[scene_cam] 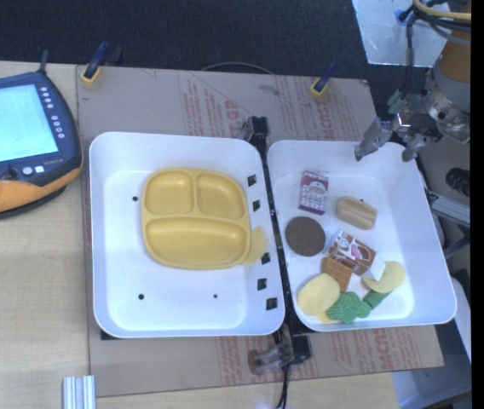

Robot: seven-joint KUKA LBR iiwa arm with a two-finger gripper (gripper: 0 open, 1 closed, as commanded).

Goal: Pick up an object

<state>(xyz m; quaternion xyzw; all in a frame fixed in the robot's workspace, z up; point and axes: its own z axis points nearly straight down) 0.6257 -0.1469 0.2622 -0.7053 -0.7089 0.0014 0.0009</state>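
The right bin (412, 228) holds several toy foods: a small red-and-white carton (314, 192), a tan bread roll (356, 212), a brown round cookie (305, 236), a brown-and-white packet (353, 250), an orange cracker (337, 271), a yellow round piece (318, 294), a green piece (348, 308) and a pale yellow wedge (385, 278). My gripper (388, 151) hangs over the bin's far right corner, above and behind the roll. It is open, with nothing between its fingers.
In the left bin (114, 228) lies a yellow divided plate (198, 218). A teach pendant (16, 143) rests on the bench at far left. Black clips (265, 254) line the seam between the bins. Yellow clamps (95, 61) pin the cardboard at the back.
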